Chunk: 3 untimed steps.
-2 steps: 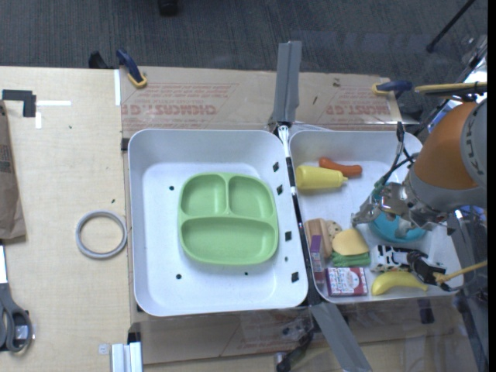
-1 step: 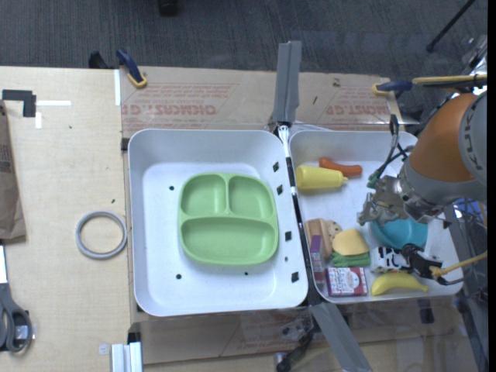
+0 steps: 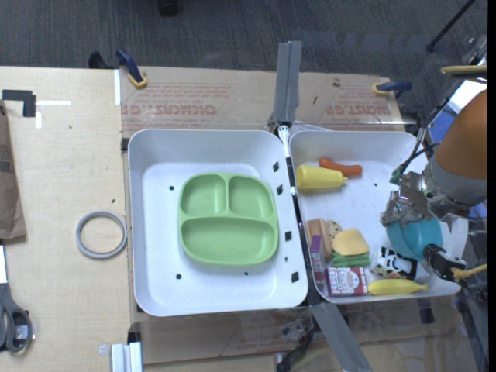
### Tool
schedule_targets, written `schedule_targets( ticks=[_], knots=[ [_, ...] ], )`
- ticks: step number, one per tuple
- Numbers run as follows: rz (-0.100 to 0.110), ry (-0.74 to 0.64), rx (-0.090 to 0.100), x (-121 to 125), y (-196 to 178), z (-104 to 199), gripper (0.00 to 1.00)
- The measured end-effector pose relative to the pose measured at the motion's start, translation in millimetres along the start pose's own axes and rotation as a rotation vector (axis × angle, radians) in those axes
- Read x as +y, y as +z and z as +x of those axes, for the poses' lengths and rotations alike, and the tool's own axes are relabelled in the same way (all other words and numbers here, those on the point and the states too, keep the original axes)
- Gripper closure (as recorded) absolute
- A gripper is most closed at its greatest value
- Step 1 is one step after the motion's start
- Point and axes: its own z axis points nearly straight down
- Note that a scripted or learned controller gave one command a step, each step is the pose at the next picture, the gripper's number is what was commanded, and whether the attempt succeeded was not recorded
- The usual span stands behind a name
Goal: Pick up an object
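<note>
Claw (image 3: 403, 208) over right bin's (image 3: 364, 142) right edge | grip state unclear | teal object (image 3: 412, 237) beneath

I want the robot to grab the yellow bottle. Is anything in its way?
Nothing visible blocks it. The gripper hangs over the teal thing, and bare bin floor lies between it and the yellow bottle.

Grey arm (image 3: 453, 183), orange band, apparently cabled.
</note>
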Motion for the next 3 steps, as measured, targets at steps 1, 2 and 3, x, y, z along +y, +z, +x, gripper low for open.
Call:
schedule_targets(
  ticks=[1, 2, 3],
  knots=[
    [0.001, -0.299, -0.008, -8.9, -125.8, 18.5, 1.00],
    [0.003, -0.348, -0.008, 63.9, -134.2, -37.3, 1.00],
    [0.001, -0.130, -0.008, 125.9, -41.3, 5.0, 1.00]
  ],
)
